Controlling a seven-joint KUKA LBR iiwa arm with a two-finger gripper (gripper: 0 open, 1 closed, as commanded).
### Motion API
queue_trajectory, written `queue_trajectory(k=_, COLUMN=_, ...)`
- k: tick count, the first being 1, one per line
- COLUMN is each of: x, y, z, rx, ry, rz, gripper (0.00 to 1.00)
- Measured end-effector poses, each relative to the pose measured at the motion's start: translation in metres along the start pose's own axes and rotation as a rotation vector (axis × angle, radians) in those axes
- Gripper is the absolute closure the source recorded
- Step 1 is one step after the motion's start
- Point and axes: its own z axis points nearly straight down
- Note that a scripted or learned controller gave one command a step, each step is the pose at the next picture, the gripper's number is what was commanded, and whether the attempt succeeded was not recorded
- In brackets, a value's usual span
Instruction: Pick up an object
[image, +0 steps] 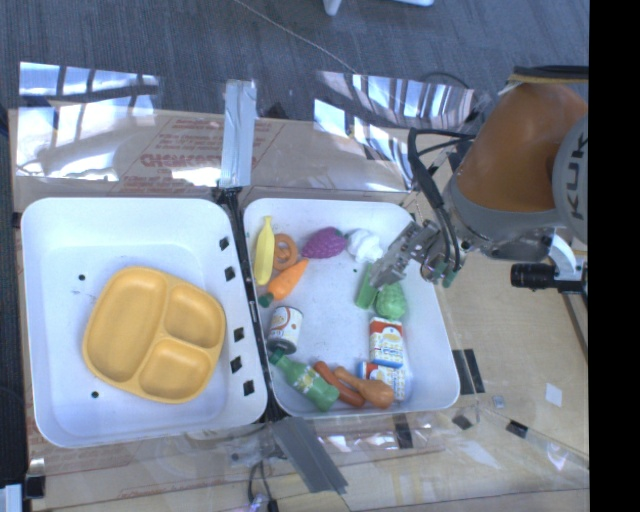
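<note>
I saw matt white plastic bins (60, 225), a smooth, slightly glossy yellow plastic divided plate (152, 333), and shiny, reflective clear sheeting (85, 150) over brown cardboard (290, 150).

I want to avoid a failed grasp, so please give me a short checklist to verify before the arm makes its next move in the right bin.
1. Claw is over the right bin, not its rim: ok.
2. A target lies near the claw: ok, the green vegetable is just below it.
3. Something is held already: cannot tell, the claw tips blur into the items.
4. Target has free space around it: not ok, the bottle lies close below it.
5. White item stays out of the path: cannot tell.
6. Left bin holds the yellow tray, away from the claw: ok.
</note>
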Motion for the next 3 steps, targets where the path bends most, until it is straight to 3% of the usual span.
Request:
queue_trajectory(k=1, x=0.051, y=0.015, z=0.096, rx=0.007, ry=0.020, rz=-0.061, gripper=1.00)
queue_trajectory(k=2, x=0.038, y=0.050, z=0.136, rx=0.008, ry=0.014, rz=0.221, gripper=1.00)
queue_trajectory(k=3, x=-0.059, y=0.066, z=0.085, rx=0.004, ry=0.007, rz=0.262, gripper=1.00)
